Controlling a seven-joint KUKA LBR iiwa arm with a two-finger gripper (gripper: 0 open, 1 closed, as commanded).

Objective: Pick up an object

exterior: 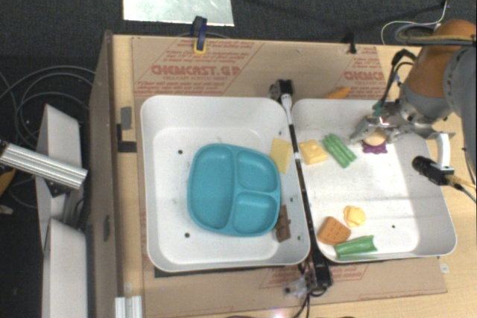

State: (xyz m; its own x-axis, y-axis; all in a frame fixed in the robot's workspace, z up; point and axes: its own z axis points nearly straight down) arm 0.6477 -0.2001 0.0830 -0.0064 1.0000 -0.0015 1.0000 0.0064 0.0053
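Observation:
My gripper [376, 130] hangs low over the far right part of the right bin [417, 234]. It is directly above a purple toy [375, 148], with a small beige piece [375, 138] showing just under it. To its left lie a green ridged piece [339, 150] and a yellow wedge [313, 153]. Near the front of that bin sit a small yellow toy [355, 216], an orange piece [332, 231] and a green bean-like piece [356, 246].
The left bin [160, 160] holds a teal divided plate [233, 190], a pale yellow slice [281, 155] and a brown piece [283, 223] by the divider. An orange item [337, 93] lies on the cardboard behind the right bin. The arm [436, 78] enters from the right.

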